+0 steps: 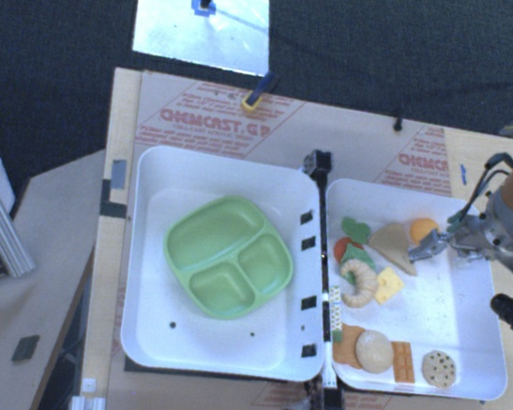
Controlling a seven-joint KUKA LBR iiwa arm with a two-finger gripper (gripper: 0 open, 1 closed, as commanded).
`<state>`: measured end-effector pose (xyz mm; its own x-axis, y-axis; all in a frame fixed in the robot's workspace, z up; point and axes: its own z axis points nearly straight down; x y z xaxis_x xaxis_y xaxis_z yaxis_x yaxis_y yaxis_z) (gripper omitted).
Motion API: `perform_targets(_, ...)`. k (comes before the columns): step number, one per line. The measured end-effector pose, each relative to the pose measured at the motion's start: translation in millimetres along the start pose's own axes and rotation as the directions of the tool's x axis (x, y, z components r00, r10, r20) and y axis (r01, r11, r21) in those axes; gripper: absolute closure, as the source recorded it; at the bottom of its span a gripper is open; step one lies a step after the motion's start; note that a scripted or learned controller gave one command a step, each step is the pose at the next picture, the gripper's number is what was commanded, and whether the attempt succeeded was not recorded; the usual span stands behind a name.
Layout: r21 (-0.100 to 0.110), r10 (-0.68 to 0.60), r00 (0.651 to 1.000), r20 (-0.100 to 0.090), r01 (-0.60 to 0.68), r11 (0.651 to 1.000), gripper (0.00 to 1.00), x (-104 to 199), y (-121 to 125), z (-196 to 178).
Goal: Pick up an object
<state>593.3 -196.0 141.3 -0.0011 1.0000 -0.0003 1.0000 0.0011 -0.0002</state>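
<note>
From my seat the nearest things sit along the front edge of the right bin: a chocolate-chip cookie toward the right corner, a strip of bacon just left of it, a round bun touching that, and an orange cracker-like piece against the divider.

A little further back I see a curled shrimp with a yellow cheese cube just beside it on the right. Behind the shrimp lie a green leafy piece and a bit of red, then another green piece near the back wall.

The left bin holds a green divided plate, sitting flat in the middle with three compartments.

The gripper is low in the back half of the right bin, the arm coming in from the right with its orange band showing. Its tip is right against the tan wedge, which looks like a slice of bread or cheese, and an orange ball sits just behind the tip. I cannot tell whether anything sits between the gripper's tips; they are too small and blurred from here.

Farthest off, behind the bench, a silvery square sheet lies on the dark floor.
</note>
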Motion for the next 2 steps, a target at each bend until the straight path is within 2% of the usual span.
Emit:
perform_targets(1,0.001,0.0,1.0,0.0,0.0,1.0,0.0,0.7,0.3,51.7)
perform_targets(2,-0.005,0.0,1.0,0.001,0.0,1.0,1.0,0.1,1.8,38.1)
